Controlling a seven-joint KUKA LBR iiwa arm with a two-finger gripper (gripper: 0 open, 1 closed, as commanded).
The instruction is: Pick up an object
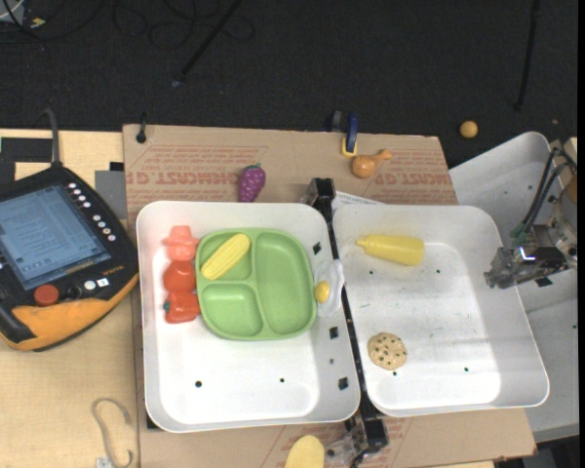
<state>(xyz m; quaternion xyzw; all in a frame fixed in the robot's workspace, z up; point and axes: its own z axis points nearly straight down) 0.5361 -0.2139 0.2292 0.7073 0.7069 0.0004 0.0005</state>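
Where frame cuts arm, gripper [515,266] blurred, perhaps over right bin [526,359].

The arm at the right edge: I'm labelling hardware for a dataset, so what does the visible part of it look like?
A small part shows beside the right bin: a dark grey metal gripper assembly with a small bright bluish-white spot on it, mounted under paler grey hardware. Thin dark cables run down to it from above. It is too small and blurred to make out markings.

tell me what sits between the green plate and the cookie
In the camera view, the green plate lies in the left bin and the cookie in the right bin. Between them run the two bins' touching rims, with a small yellow ball by the plate's edge.
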